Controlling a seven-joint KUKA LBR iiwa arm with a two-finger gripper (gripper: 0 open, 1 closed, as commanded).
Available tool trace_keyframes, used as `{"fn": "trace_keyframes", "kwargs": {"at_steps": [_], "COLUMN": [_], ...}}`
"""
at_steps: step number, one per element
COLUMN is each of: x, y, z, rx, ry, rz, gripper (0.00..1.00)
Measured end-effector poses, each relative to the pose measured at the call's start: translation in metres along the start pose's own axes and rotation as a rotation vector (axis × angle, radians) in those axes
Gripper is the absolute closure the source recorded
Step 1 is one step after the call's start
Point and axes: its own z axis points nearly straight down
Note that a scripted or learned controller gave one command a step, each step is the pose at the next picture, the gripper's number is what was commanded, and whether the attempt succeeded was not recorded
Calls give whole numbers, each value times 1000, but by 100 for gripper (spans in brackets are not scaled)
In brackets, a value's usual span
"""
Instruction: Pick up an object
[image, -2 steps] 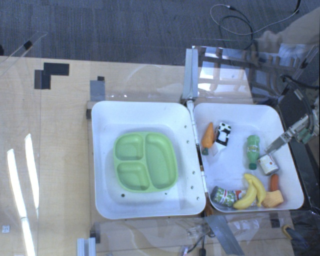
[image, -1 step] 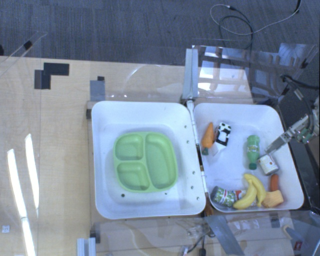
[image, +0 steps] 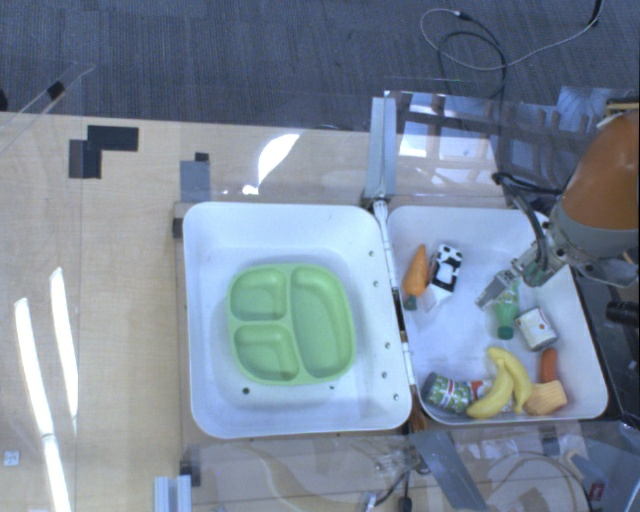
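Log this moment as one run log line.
gripper: over right bin, above green bottle | holding: nothing seen | green tray: left bin

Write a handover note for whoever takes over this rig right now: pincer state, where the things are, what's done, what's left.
Pincer: low in the right bin, beside the green bottle; open or shut can't be told, nothing seen held.
Right bin: carrot and black-and-white toy at the left wall; small white can; bananas, tin and orange piece at the near edge.
Left bin: green divided plate.
Done: arm at the objects.
Left: grasp one and lift.
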Motion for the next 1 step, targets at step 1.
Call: {"fn": "trace_keyframes", "kwargs": {"at_steps": [1], "x": [-15], "y": [-54], "z": [65], "rx": [-7], "ry": [-14], "rz": [-107], "gripper": [0]}}
